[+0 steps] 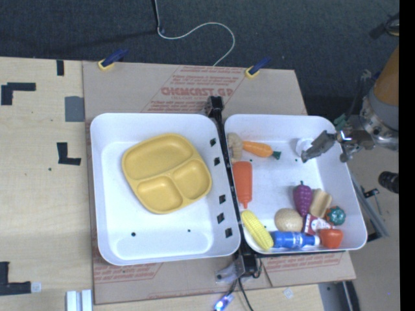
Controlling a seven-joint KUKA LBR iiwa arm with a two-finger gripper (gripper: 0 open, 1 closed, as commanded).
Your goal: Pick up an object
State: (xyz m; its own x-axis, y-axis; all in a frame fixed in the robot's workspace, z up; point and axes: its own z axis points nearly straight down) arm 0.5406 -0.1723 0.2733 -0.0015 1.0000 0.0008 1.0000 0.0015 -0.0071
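One fixed camera above the bench (39,173), slanted down over both white bins (104,193), moderately far.

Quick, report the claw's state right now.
Claw: over the right bin's upper right corner, with nothing visibly held; whether it is open or closed cannot be told.
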